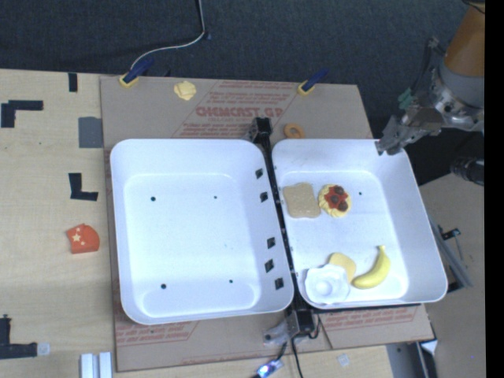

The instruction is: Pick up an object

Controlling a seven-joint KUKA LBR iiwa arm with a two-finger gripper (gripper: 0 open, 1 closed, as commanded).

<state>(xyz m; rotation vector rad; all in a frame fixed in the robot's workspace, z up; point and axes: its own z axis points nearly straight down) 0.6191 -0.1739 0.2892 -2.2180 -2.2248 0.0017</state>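
The right bin (409, 203) holds a tan bread slice (299, 200), a small pastry with red topping (335, 199), a yellow banana (373, 269), a white fried egg (326, 283) and a pale yellow piece (342, 263). My gripper (391, 142) hangs at the bin's far right corner, just above the rim and apart from all the food. Nothing shows between its fingers.
The left bin (134, 164) lies beside the right one. On the bench outside the bins are a red piece (83, 239) at the left, a yellow lump (185, 90) at the back and a small orange ring (294, 131) near the bins' divide.
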